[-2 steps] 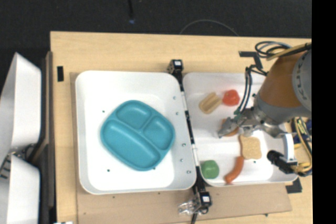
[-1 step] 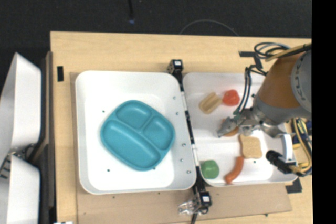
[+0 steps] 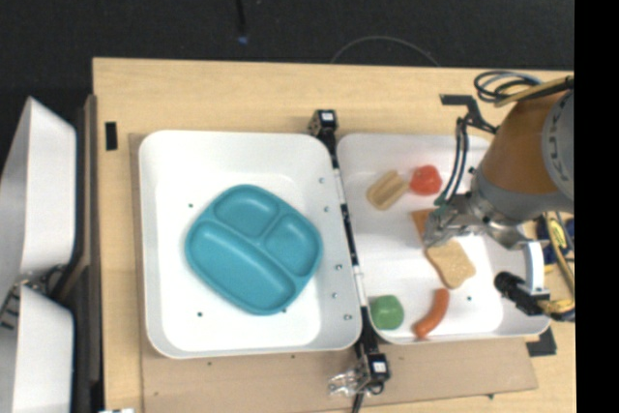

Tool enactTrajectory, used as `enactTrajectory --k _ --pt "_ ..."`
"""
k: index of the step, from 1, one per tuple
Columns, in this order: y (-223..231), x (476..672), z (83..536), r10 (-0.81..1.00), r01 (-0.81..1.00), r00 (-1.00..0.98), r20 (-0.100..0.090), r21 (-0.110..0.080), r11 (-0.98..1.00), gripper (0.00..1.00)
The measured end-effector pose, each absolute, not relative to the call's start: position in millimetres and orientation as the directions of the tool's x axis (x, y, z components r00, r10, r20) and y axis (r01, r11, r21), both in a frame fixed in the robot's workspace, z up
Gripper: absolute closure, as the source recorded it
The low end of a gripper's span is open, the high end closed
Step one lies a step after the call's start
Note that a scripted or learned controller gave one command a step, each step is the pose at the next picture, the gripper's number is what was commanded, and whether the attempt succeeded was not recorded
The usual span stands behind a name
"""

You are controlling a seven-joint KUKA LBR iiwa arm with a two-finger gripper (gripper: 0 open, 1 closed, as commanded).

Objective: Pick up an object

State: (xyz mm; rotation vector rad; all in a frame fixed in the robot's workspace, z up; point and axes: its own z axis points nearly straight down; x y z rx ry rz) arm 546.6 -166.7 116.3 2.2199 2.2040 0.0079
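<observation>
1. Two white bins sit side by side on the table (image 3: 116, 208); the left bin (image 3: 164, 305) carries a blue divided plate (image 3: 253, 249), the right bin (image 3: 382, 150) holds the food pieces.
2. The arm (image 3: 517, 160) is low over the right bin, the tool (image 3: 447, 229) just above a tan bread slice (image 3: 452, 263) and beside an orange piece (image 3: 420, 223). Opening and hold: cannot tell.
3. Other candidates: bread roll (image 3: 386, 190), red tomato (image 3: 426, 179), green piece (image 3: 387, 310), sausage (image 3: 431, 313).
4. Risk, as judged: the flat slice lies close to the orange piece, so a closing could pinch both, or skid off the slice's edge.
5. The bin wall nearby could foul a sideways move.
</observation>
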Motion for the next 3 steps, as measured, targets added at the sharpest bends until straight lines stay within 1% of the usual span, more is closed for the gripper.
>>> enactTrajectory --k 1,3 --pt "-159.5 552.5 165.2 1.0 1.0 -0.003 -0.001 0.005 0.003 1.0" --pt "-162.4 557.8 252.7 1.0 1.0 -0.004 -0.002 0.007 0.004 1.0"
